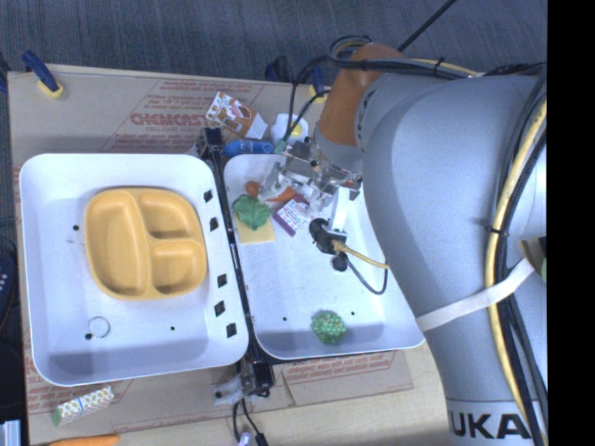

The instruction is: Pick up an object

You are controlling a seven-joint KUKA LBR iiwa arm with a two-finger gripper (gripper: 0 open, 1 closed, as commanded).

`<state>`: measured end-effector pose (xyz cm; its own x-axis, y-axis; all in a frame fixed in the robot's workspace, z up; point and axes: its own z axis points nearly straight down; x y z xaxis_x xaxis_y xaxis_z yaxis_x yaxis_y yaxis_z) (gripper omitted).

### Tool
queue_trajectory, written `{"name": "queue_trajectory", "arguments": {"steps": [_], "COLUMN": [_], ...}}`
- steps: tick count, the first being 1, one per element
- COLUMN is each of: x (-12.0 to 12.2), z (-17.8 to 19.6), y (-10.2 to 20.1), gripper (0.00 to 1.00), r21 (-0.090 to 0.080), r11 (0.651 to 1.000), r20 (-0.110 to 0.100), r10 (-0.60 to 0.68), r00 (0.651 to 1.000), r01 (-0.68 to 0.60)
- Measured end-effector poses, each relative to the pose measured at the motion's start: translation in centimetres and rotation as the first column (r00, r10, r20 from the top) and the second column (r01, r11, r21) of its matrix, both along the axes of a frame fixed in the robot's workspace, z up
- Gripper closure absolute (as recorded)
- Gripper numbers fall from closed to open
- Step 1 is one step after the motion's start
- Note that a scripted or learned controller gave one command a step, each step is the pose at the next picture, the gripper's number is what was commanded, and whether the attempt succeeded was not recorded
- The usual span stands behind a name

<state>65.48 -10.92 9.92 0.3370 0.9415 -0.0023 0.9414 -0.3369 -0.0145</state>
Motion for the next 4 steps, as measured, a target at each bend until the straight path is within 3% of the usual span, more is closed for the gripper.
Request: {"name": "queue_trajectory", "arguments": {"steps": [1,2,3,4], "x": [-5.0,-6.7,-6.7,-6.7], "z": [-0.4,-0.6,0.4,0.4], "y": [-1.7,1.0,1.0,1.0], "gripper": [0.0,0.0,1.0,0.0], "r21": [-0.001,0.0,0.001,0.001], "r11": [1.0,0.996,0.996,0.996], "r20": [0.009,0.009,0.007,0.006], "r10": [-0.024,0.084,0.086,0.086], "r00": [1.0,0.996,0.996,0.996], "r01": [0.024,-0.084,-0.086,-0.086]}}
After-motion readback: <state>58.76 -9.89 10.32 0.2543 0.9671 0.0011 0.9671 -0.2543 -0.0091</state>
